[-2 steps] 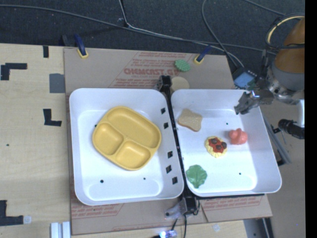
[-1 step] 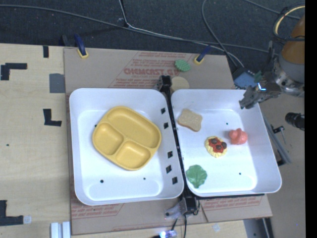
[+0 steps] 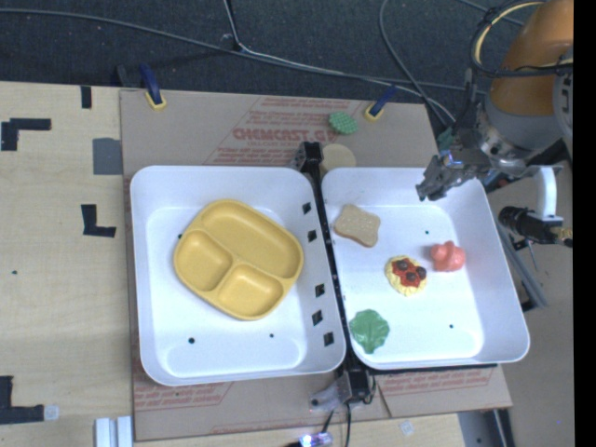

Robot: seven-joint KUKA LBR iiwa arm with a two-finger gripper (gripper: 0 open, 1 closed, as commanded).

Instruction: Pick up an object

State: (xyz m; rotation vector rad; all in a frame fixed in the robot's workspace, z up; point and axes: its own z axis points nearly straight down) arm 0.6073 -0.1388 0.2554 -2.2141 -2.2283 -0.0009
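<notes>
green lettuce toy [image 3: 370, 330] lies unpicked in right bin [image 3: 484, 250]; gripper [image 3: 435, 184] over bin's far rim, grip state unreadable; pick pending.

This is a robotics lab or test cell, not a home. A pale wooden bench [image 3: 56, 277] carries a brown cardboard sheet [image 3: 251, 133] held by blue and yellow clamps [image 3: 152, 91], with two shallow white plastic bins [image 3: 149, 250] set side by side. Black tape marks [image 3: 93, 220] dot the wood, loose black cables [image 3: 233, 35] trail over dark carpet [image 3: 307, 7], and a grey and orange robot arm [image 3: 526, 73] reaches in.
</notes>
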